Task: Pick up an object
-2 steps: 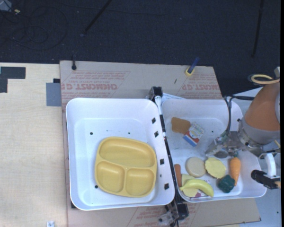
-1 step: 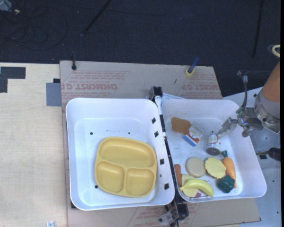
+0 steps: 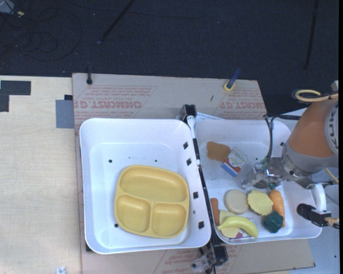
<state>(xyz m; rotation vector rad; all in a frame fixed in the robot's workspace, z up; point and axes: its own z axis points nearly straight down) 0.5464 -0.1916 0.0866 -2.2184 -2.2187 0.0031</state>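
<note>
The right bin [image 3: 247, 135] holds several toy foods: a brown toast slice [image 3: 218, 150], a small white carton [image 3: 233, 162], a beige round slice [image 3: 236, 201], a yellow lumpy piece [image 3: 259, 202], an orange carrot [image 3: 277, 202], a dark green piece [image 3: 272, 222], a banana [image 3: 238, 226] and a red sausage [image 3: 215, 210]. My gripper [image 3: 262, 178] hangs low over the middle of this bin, just right of the carton and above the beige slice and yellow piece. Its metal tip is a blur against the bin floor.
The left bin [image 3: 87, 153] carries a yellow divided plate [image 3: 151, 200]. A black divider [image 3: 195, 170] runs between the bins. The arm's orange band [image 3: 313, 129] and grey wrist cover the right bin's right wall. Cardboard [image 3: 137, 96] lies under both bins.
</note>
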